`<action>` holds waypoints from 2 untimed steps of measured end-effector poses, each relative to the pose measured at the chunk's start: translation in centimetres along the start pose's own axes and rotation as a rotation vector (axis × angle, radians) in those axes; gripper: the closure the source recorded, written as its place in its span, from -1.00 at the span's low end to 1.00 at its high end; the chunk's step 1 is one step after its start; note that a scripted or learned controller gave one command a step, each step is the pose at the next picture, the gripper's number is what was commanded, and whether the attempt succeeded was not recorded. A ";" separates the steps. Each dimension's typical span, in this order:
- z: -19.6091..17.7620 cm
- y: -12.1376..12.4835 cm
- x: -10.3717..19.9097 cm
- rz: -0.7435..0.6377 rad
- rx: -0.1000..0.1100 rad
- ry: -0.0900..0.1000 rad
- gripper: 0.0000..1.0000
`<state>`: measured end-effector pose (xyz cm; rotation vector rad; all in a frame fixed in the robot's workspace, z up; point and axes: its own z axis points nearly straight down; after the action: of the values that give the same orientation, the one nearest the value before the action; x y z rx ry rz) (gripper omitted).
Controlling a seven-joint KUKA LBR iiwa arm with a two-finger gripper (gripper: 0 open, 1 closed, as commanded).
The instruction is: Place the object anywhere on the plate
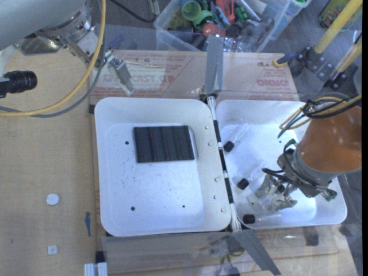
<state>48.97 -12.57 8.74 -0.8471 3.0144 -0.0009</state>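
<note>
The dark ribbed plate [164, 144] lay flat in the left bin [115, 200], toward its far side. All else is placed w/ ref. to that plate. The right bin [333, 211] sat just to its right, past the divider. The gripper [277, 192] was low in that bin, well right of the plate and nearer the camera, under the orange band [333, 145] of the arm. Open or closed couldn't be told; glare and clear clutter hid it. Three small black pieces [228, 146] [242, 183] [248, 218] lay btwn plate and gripper, all in the right bin, apart from the plate. A clear item [260, 193] lay just beside the gripper on the plate's side; whether it was touching or gripped was unclear. Which was the task's object couldn't be told.
</note>
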 end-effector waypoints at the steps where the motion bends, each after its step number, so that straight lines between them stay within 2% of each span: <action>1: -1.1 -0.1 -0.3 0.003 0.003 -0.008 1.00; 2: 0.0 -1.2 0.5 -0.323 -0.001 0.000 1.00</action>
<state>49.18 -13.89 8.72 -1.3215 2.8387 -0.0017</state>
